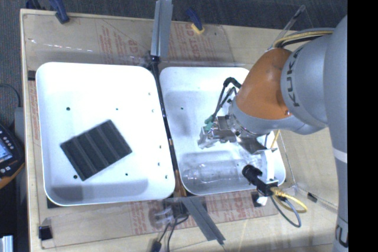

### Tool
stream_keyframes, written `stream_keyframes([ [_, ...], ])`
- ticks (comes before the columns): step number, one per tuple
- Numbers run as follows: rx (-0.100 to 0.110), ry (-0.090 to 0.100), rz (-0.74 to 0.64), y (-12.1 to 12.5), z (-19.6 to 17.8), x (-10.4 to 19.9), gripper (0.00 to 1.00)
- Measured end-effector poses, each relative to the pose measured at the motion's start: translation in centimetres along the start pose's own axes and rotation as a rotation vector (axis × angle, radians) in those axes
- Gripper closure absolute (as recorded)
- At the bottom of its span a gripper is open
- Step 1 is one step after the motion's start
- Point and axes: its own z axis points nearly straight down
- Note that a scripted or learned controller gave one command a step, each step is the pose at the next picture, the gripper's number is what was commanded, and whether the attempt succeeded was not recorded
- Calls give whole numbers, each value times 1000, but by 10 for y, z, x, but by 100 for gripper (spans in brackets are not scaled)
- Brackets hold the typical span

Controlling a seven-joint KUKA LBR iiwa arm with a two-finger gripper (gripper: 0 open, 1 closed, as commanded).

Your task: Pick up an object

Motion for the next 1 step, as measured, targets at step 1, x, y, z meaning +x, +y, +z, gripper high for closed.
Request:
stream_keyframes([
  [1,-5,-1,121,-21,-55,-44,0],
])
